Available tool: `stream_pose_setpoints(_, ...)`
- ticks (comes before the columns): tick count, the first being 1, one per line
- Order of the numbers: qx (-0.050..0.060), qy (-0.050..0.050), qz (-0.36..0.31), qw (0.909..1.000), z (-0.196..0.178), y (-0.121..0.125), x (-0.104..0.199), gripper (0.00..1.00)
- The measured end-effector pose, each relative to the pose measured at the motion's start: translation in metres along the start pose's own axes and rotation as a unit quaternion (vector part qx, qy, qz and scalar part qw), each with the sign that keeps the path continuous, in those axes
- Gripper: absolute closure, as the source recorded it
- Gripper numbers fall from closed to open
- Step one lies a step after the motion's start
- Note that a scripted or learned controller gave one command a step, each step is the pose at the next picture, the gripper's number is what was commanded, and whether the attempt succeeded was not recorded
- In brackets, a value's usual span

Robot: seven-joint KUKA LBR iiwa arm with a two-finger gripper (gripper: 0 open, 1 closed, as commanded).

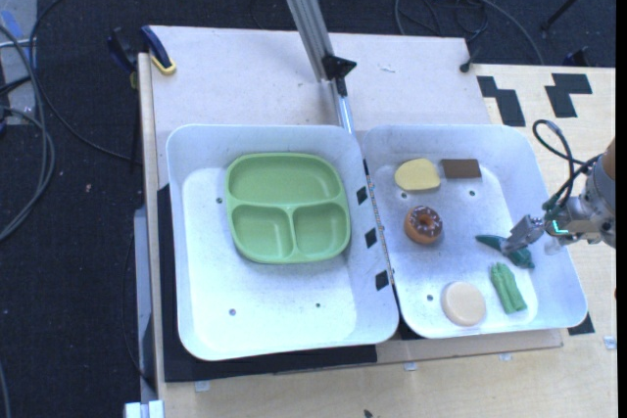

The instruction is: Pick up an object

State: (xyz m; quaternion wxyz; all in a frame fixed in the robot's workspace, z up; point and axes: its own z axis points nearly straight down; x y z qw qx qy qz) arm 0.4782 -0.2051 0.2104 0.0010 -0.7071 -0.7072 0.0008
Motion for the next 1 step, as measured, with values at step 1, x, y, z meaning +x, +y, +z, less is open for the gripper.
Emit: stream_pose_setpoints(1,-0.001,0.000,0.000,1.0000,-0.0007,0.0006,0.0000,0.00)
